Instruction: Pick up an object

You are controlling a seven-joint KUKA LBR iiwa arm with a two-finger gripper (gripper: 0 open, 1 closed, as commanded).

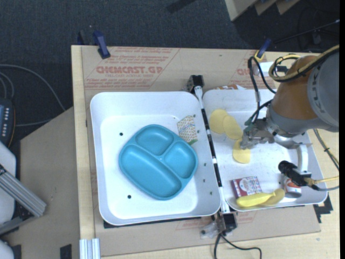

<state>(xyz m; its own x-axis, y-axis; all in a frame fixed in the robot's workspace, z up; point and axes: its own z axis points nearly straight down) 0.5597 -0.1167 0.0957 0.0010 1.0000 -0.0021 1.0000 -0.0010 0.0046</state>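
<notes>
Here we are over the bench (135, 69), its flat tan top printed with red lettering, two shallow white bins side by side on it. The left bin (105, 109) has smooth, glossy plastic walls and rounded corners, and in it lies a blue plate (156, 161), a rounded, matte dish split into three compartments and set at a slant. Just off the plate's upper right edge lies a small patterned packet (187, 128), crinkled and speckled, close to the bin's right wall. Over in the right bin (226, 97), the grey arm (318, 90) with its orange band reaches in from the right, and the gripper (251, 140) hangs low over the middle of the bin. Whether it is open or closed, I cannot tell from this angle, and nothing is visibly in its hold. Right below its tip, almost touching, lies a yellow lump (242, 156), small, smooth and rounded. Just up and left of the gripper lie two pale yellow discs (223, 123), thin, flat and overlapping. Toward the near wall lies a red-and-white packet (246, 186), flat and rectangular, and beside it a curved yellow banana (261, 199) hugs the rim, well clear of the gripper.
</notes>
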